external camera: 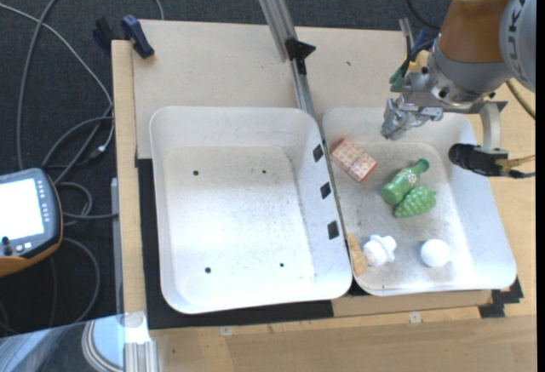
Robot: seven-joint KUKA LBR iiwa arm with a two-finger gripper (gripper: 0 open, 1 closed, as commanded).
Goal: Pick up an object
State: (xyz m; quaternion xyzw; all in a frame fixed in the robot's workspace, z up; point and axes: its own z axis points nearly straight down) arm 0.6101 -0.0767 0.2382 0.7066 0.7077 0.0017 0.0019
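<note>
Four things lie in the right bin (pixel 485 234), and any of them could be picked. A small box (pixel 353 159) with a pink and tan pattern sits near the top left of that bin. A green bottle (pixel 404 182) lies on its side in the middle, touching a bumpy green toy (pixel 415 203) just below it. Near the bottom edge sit a small white piece (pixel 380 249) and a white ball (pixel 435 253), a little apart from each other.

Nothing is picked up yet. The gripper (pixel 397 125) hangs over the top of the right bin, close to the box, and holds nothing. I cannot tell how it is set. The whole grab is still left to do.

The left bin (pixel 170 136) is beside it. I cannot read any words on the box or bottle. Part of some letters shows on the arm (pixel 481 13), too cut off to read.
</note>
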